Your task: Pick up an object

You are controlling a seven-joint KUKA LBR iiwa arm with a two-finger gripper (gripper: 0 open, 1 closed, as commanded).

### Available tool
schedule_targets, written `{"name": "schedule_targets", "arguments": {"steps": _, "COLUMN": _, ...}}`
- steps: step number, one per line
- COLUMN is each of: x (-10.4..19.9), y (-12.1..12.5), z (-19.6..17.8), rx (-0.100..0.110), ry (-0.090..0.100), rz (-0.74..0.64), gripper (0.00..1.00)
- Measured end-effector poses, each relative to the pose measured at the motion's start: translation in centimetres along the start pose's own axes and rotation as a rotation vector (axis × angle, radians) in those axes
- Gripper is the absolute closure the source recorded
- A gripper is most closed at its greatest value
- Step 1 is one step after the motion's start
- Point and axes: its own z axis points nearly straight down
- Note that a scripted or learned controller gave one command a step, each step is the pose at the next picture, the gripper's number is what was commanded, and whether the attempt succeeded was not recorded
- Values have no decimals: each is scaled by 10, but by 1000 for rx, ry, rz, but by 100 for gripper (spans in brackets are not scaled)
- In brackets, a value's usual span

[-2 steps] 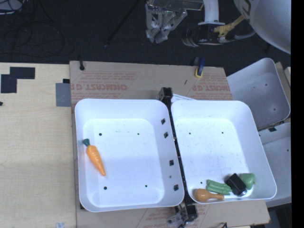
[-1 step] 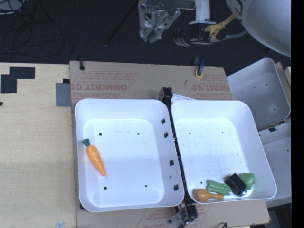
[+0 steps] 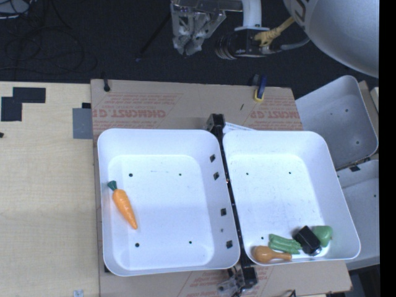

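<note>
Gripper [image 3: 193, 44] raised, well above and beyond the far end of the black divider [image 3: 224, 190], over the dark floor behind the bench. Nothing seen in it. Spread or closed: cannot tell from this angle; the metal parts blur together. Grey arm [image 3: 337, 23] comes in further toward the view's right of the divider, with a coil of cable beside the wrist.

Divider runs between the two white bins, which press against it on either side.

View's left of divider: left bin [image 3: 158, 142]. One toy carrot [image 3: 124, 208] lies on the floor of this bin, well away from the divider, close to the far-side wall, green top pointing away from the camera, tip toward the near edge.

View's right of divider: right bin [image 3: 272, 144]. Four items cluster in its near corner, away from the divider's far end:
- tan-orange pear-shaped piece [image 3: 270, 254], nearest the divider
- green pod [image 3: 284, 244], just beyond it, touching or nearly so
- black block [image 3: 307, 240], tilted, beside the pod
- pale green piece [image 3: 323, 232], farthest from the divider, partly behind the block

Brown cardboard sheet [image 3: 185, 107] lies under both bins, printed lettering showing past the divider's far end.
</note>
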Motion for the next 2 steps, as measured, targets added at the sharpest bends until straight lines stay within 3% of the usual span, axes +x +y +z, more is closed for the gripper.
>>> {"name": "schedule_targets", "arguments": {"steps": 2, "x": 29, "y": 0, "z": 0, "rx": 0, "ry": 0, "rz": 0, "gripper": 100}}
